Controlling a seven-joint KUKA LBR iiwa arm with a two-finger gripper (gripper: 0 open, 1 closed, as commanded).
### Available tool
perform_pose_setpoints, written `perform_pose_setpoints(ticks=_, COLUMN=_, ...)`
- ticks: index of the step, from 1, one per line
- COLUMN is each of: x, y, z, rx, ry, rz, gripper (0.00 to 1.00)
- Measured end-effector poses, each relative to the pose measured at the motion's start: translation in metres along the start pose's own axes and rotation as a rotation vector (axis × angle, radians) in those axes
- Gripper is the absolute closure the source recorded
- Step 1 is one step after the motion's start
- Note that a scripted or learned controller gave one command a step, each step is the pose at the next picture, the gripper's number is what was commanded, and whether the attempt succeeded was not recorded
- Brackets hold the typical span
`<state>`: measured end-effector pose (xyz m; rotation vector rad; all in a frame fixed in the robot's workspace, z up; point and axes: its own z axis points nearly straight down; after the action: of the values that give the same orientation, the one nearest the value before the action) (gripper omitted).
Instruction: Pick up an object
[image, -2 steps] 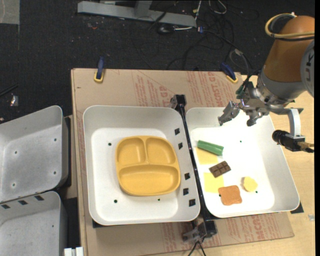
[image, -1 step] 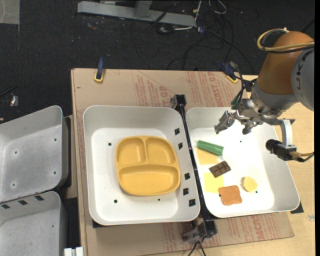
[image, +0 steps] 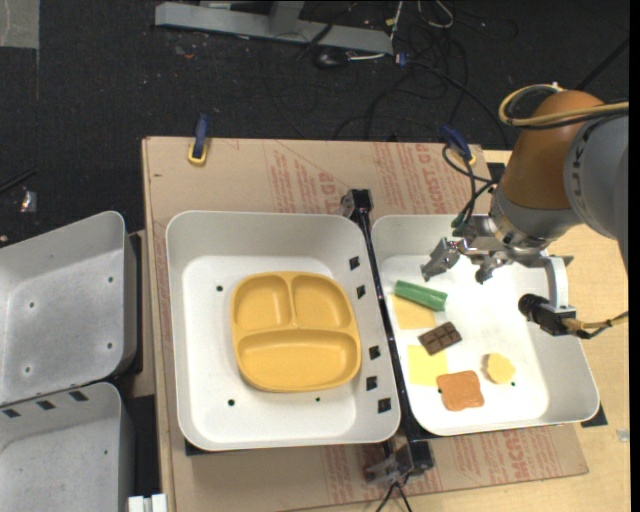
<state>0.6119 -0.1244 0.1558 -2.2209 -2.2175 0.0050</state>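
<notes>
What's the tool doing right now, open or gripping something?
Tool: open, holding nothing, poised over the right bin just above the green cylinder.

Glossy yellow plastic tray (image: 296, 332) in smooth white bin (image: 200, 250) on rough cardboard (image: 290, 170)

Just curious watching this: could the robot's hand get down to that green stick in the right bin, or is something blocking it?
Probably yes. The hand hovers open just above and right of the green stick, which lies uncovered in the right bin, clear above.
</notes>
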Motion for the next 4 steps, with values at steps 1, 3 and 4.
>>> perform_pose_setpoints(ticks=1, x=0.005, y=-0.009, z=0.059, rx=0.001, ry=0.001, rz=-0.001, gripper=0.0)
perform_pose_setpoints(ticks=3, x=0.001, y=0.0, z=-0.001, rx=-0.009, ry=-0.001, rz=-0.003, gripper=1.0)
perform_pose_setpoints(ticks=4, x=-0.001, y=0.006, z=-0.046, rx=-0.01, ry=-0.001, rz=-0.003, gripper=1.0)
